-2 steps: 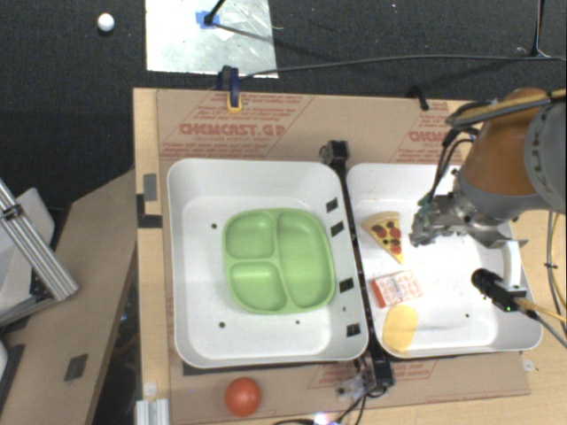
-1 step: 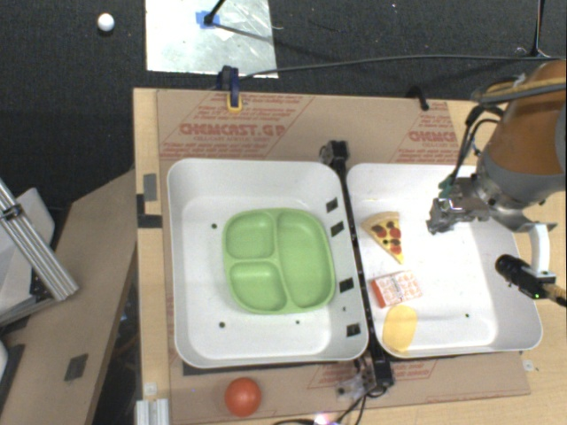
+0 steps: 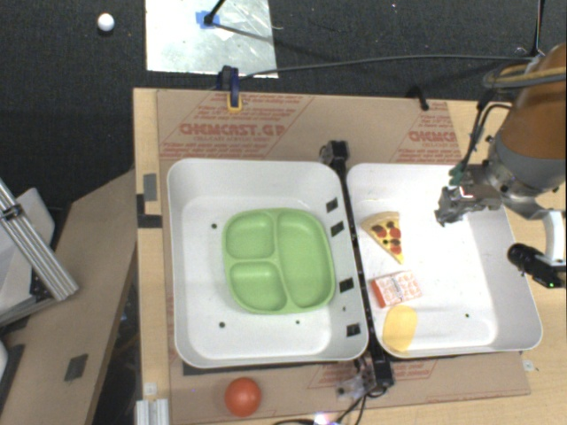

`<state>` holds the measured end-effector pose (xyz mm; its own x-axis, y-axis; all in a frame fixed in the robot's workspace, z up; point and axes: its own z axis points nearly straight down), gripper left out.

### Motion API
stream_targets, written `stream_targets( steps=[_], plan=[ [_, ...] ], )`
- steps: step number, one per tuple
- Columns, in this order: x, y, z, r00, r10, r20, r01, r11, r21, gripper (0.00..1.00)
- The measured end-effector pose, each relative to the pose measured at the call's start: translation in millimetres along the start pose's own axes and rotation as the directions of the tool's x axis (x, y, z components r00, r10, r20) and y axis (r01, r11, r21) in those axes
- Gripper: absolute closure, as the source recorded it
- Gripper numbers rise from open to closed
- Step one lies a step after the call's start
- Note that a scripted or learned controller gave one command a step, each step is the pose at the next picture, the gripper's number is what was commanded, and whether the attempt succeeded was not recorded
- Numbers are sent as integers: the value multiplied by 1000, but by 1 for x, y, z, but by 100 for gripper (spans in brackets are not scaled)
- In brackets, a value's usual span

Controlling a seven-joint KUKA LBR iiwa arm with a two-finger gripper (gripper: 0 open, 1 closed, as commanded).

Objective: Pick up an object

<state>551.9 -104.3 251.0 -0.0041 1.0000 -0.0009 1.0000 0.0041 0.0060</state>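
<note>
Nearby, pizza slice (image 3: 384, 235), red packet (image 3: 392, 288), yellow piece (image 3: 400, 326); hand (image 3: 454, 204) apart, grip state unclear.

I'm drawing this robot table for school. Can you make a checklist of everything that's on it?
Surface: brown board with red print, bearing two white bins; left bin, right bin.
Job's things: pizza slice, red-and-white packet and yellow piece, all in the right bin, along its left side.
Clutter: green tray with three compartments in the left bin; orange ball on the board below it.
Gripper: gripper above the right bin's upper right part, holding nothing seen.
Cables: thin cable running across the top.
Surroundings: silvery sheet, small white ball, metal rail at left.
</note>
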Motion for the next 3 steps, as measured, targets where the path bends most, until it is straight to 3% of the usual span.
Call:
stream_targets(
  steps=[3],
  plan=[
    [169,-23,34,1000,-5,-3,6,1000,5,100]
  ],
)
